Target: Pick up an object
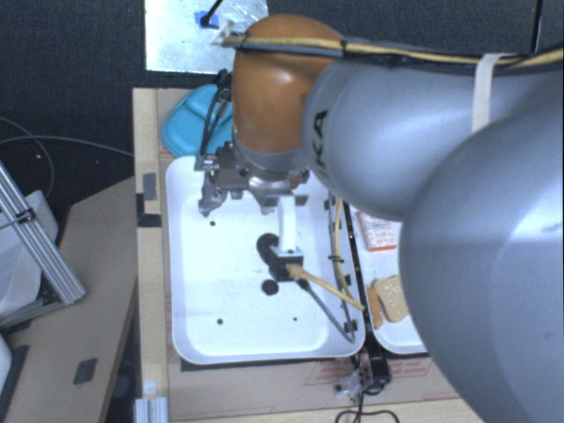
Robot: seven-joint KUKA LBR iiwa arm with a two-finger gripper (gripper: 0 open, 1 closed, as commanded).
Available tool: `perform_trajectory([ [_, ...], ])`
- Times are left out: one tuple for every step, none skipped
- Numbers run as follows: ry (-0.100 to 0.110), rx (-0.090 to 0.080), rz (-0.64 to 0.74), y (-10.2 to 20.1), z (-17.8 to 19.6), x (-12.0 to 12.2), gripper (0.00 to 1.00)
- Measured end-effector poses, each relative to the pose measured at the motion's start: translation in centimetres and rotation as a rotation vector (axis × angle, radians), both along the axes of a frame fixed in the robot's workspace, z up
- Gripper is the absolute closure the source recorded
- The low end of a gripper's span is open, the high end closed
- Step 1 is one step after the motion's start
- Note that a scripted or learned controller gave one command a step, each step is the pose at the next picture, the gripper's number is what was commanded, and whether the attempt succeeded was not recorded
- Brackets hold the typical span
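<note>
Hovering low over the far part of the left bin point(189, 271), near its left edge, the gripper point(209, 199) carries nothing that I can see. Whether it stands apart or together I cannot tell, because the orange wrist point(269, 86) covers most of it.

The nearest thing to take is the blue object point(187, 123). It lies at the far left corner of this bin, near the gripper but apart from it. It seems to rest partly on the far rim, though I am not sure of this. Two other things lie in the right bin point(398, 344), close to its left wall: a white and red packet point(379, 233) and, nearer the front edge, a tan block point(390, 298).

I judge that the step in hand is the approach, before any grasp. The next move calls for a shift toward the far left corner, and then a descent onto the blue object with the gripper wide enough for it.

The blue object looks rounded and smooth. Its visible part is wider along the far edge of the bin than across it, so its long axis probably runs from left to right. Its right end is hidden behind the wrist, so I cannot say which way it points.
</note>
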State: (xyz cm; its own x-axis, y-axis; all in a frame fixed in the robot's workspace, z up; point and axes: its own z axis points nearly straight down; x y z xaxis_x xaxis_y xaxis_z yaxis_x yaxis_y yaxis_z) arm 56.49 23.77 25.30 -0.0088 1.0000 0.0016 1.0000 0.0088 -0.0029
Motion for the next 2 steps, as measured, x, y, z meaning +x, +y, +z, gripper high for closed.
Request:
perform_trajectory([
  [-0.005, 0.001, -0.002, -0.3, 1.3, 0.3, 1.0],
  [-0.01, -0.004, -0.016, -8.1, 0.3, 10.8, 1.0],
])
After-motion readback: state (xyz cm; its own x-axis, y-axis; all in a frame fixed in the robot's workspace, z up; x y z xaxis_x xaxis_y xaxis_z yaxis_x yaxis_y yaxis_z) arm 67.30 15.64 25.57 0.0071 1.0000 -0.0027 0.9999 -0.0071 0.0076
